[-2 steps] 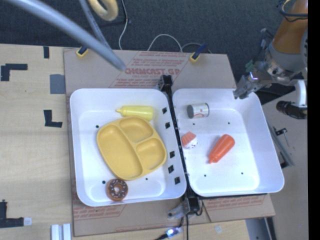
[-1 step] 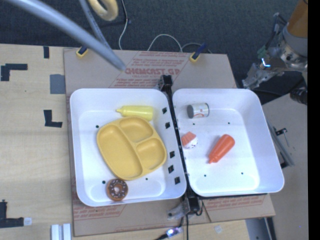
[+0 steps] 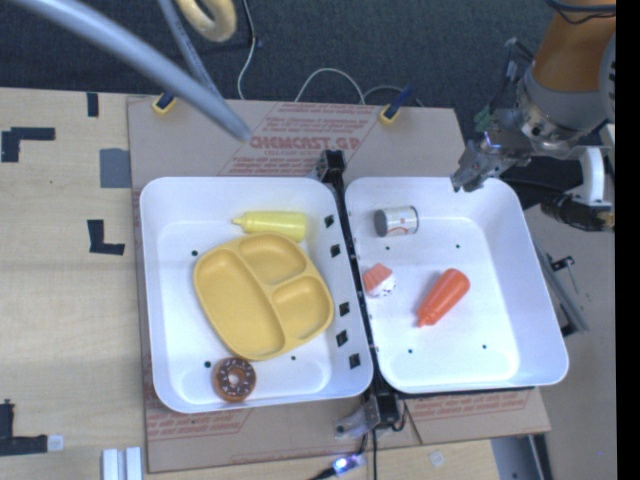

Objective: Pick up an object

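Observation:
The right bin (image 3: 520,268) holds an orange carrot (image 3: 442,296), a small silver can (image 3: 397,221) lying on its side, and a small pink-and-white piece (image 3: 377,281). In the left bin (image 3: 160,268) lie a yellow divided plate (image 3: 262,293), a yellow bottle (image 3: 271,224) and a brown donut (image 3: 234,378). My gripper (image 3: 470,175) hangs over the right bin's far right corner, up and to the right of the can, apart from every object. Nothing shows between its fingers.
The bins sit side by side on a cardboard sheet (image 3: 300,133) with a black divider strip (image 3: 345,268) between them. A grey pole (image 3: 120,43) crosses the top left. The arm's orange band (image 3: 572,38) is at the top right.

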`<state>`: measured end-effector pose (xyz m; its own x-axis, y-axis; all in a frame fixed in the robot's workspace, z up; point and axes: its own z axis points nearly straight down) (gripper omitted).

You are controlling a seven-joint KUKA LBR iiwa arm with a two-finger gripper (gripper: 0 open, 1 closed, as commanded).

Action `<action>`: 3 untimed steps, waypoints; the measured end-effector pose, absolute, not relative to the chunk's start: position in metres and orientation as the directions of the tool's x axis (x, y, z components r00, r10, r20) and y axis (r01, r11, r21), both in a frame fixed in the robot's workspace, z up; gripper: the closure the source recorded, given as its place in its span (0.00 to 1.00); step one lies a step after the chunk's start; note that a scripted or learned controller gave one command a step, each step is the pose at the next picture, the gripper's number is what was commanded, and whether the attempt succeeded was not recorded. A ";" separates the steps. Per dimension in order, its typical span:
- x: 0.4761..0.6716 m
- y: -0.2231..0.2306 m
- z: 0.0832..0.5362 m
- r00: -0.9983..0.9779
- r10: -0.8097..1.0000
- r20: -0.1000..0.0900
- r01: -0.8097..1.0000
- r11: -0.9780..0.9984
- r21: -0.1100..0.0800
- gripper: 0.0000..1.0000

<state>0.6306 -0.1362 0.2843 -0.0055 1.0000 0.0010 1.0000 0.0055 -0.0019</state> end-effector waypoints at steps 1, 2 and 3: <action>0.617 -0.087 0.270 -0.005 1.000 0.002 1.000 0.005 -0.004 1.00; 0.620 -0.031 0.254 -0.007 1.000 0.001 1.000 0.007 -0.003 1.00; 0.612 0.027 0.239 -0.006 1.000 0.001 1.000 0.006 -0.004 1.00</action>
